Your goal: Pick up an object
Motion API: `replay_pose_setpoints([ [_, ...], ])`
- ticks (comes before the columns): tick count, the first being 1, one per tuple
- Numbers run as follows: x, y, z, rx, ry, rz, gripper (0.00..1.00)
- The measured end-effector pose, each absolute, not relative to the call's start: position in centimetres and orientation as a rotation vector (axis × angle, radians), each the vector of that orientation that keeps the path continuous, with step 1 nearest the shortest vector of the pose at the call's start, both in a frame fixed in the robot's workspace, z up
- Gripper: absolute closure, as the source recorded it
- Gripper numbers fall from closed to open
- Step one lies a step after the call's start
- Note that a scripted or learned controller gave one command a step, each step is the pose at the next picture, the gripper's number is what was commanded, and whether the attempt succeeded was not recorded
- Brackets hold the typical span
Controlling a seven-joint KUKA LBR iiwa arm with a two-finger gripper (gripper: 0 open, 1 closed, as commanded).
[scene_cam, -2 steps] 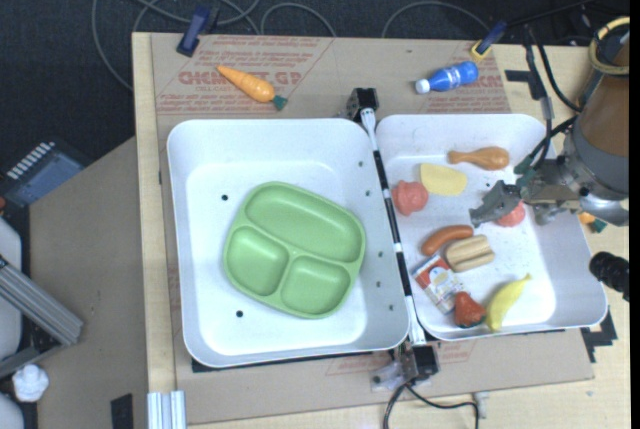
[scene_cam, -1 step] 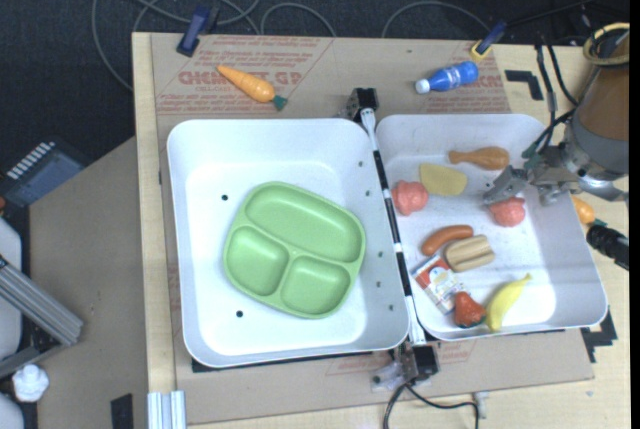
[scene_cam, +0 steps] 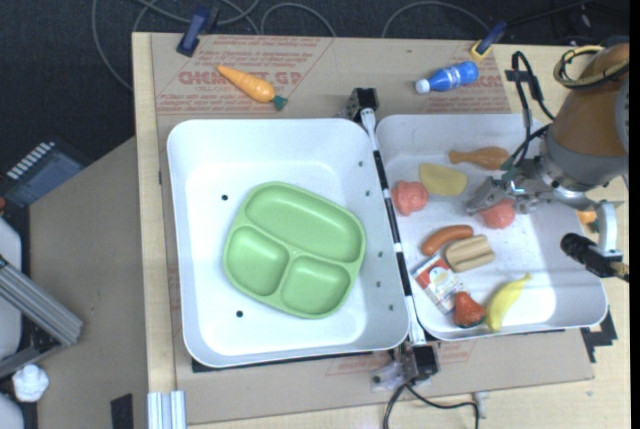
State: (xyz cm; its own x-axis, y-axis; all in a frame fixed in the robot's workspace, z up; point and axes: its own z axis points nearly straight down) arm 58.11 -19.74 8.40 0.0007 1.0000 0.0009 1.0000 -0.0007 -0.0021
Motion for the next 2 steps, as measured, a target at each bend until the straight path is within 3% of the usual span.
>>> replay_pose_setpoints([
  [1, 58.3, -19.8, 9.5, -2.225, -2.222, -0.002, 1.0],
  [2, 56.9, -11.4, 8.7, -2.221, -2.225, -0.006, 1.0],
])
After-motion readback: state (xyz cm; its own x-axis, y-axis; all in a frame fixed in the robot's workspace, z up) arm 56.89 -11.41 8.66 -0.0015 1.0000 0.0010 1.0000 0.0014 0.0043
